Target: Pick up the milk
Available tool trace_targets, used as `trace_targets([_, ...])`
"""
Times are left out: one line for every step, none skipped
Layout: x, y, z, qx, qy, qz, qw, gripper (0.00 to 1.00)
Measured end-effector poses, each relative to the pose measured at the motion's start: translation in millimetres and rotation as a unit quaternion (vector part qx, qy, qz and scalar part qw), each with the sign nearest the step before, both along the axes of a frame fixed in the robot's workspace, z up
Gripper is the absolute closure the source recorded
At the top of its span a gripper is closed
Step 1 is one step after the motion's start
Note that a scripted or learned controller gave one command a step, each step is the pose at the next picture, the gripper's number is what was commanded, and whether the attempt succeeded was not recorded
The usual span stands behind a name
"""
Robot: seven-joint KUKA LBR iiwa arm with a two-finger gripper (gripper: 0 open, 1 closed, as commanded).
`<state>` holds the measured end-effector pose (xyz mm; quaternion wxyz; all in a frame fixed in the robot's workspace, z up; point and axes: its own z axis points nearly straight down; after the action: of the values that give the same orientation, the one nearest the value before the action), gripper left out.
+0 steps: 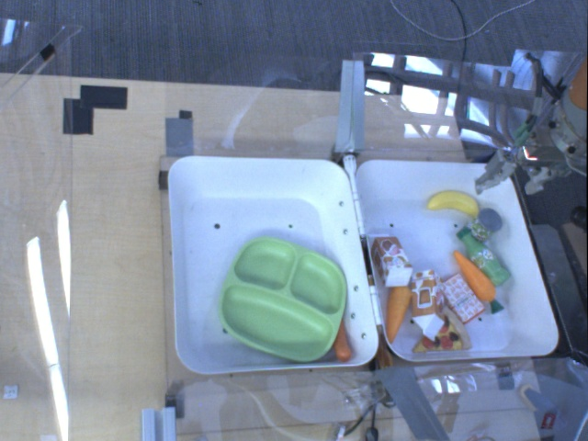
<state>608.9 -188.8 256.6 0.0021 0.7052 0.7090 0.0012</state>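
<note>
Milk carton [392, 262] sits jammed against a carrot [397, 310], risking a double grab; I cannot tell the claw's [487, 178] state.

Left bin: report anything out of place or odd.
An orange carrot is wedged between the green divided plate and the left bin's right wall, mostly hidden under the plate's rim, apart from the other food in the right bin.
</note>
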Motion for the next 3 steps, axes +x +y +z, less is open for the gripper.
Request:
trace_targets([-44.5,33.3,-116.1,0.0006,0.001,-0.028,0.9996,0.00])
trace_targets([-102.1,91.1,-160.9,-0.0029,-0.015,-0.089,0.9959,0.00])
trace_targets([-111.1,95.1,-160.4,-0.0070,-0.017,-0.009,0.9998,0.00])
